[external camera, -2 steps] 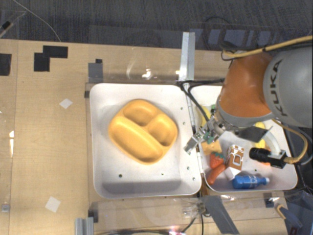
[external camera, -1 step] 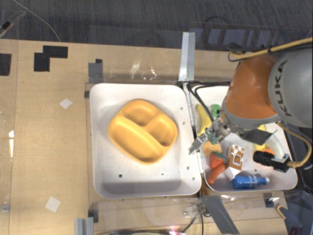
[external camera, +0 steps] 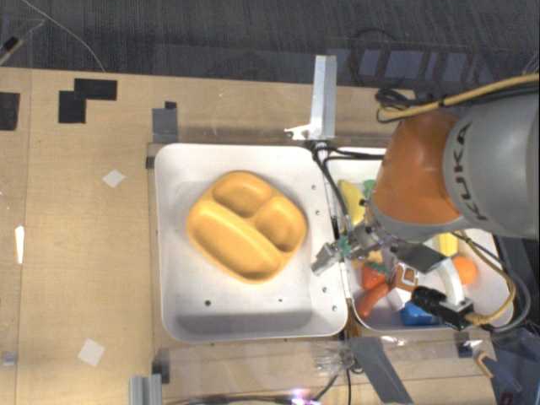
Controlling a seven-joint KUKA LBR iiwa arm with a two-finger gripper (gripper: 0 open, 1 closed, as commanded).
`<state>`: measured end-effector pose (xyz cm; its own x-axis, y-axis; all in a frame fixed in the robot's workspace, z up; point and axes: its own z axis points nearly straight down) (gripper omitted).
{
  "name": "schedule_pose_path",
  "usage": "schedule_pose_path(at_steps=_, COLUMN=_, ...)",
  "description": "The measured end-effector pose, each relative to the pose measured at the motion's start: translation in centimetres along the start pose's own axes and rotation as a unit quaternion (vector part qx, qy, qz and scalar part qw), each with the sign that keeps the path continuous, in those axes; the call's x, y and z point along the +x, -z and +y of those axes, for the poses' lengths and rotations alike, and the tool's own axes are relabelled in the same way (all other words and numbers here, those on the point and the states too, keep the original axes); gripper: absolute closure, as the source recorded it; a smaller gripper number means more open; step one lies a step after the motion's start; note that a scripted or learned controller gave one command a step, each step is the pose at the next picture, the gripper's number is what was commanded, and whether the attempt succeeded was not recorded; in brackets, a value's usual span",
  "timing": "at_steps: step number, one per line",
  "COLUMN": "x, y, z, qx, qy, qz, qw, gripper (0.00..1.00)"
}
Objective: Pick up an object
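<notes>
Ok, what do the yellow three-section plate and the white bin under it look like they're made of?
Yellow three-compartment plate: probably moulded plastic, smooth with a soft sheen; rounded one-piece dividers and faint highlights suggest it. Shallow white bin: looks like rigid plastic or coated metal, matte to satin; the even surface with small dark holes leaves it open.

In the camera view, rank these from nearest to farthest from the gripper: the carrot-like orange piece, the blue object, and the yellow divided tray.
Measured from the gripper at the bins' divider:
1. Carrot-like orange piece, in the right bin, just beside the gripper.
2. Yellow divided tray, in the left bin, across the divider.
3. Blue object, right bin's near edge; close to the tray's distance, so 2 and 3 are uncertain.
</notes>
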<state>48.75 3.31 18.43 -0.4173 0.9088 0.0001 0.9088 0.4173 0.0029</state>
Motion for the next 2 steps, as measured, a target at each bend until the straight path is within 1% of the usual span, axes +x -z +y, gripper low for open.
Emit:
schedule_pose_path(at_steps=1, x=-5.5, y=0.0, z=-2.5, qx=0.001, qy=0.038, qz=-0.001, qw=0.9993, gripper=0.0)
schedule_pose_path(at_steps=2, x=-11.7, y=-8.7, z=-5.5, qx=0.002, qy=-0.085, qz=0.0, qw=0.9963, gripper=0.0)
